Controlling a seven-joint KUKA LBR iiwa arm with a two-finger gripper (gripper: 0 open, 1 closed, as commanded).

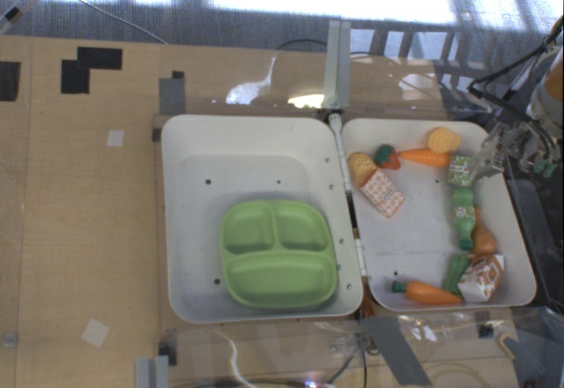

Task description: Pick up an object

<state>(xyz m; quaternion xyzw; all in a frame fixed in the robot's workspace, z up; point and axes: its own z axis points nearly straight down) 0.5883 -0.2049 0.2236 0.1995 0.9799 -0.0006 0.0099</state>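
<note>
A single fixed camera hangs above the bench (pixel 79 201), well back from it, looking down at a slant so both white bins, left bin (pixel 189 157) and right bin (pixel 414 263), sit mid-frame.

The bench (pixel 79 201) looks like pale wood with a matt grain. The 2 bins (pixel 194 148) are smooth white plastic with a dull sheen. The green divided plate (pixel 278 252) is smooth, slightly glossy plastic. The toy carrot (pixel 429 293) along the right bin's front edge and the green bottle (pixel 463 212) look like glossy plastic; the small cartons (pixel 382 193) look printed.
</note>
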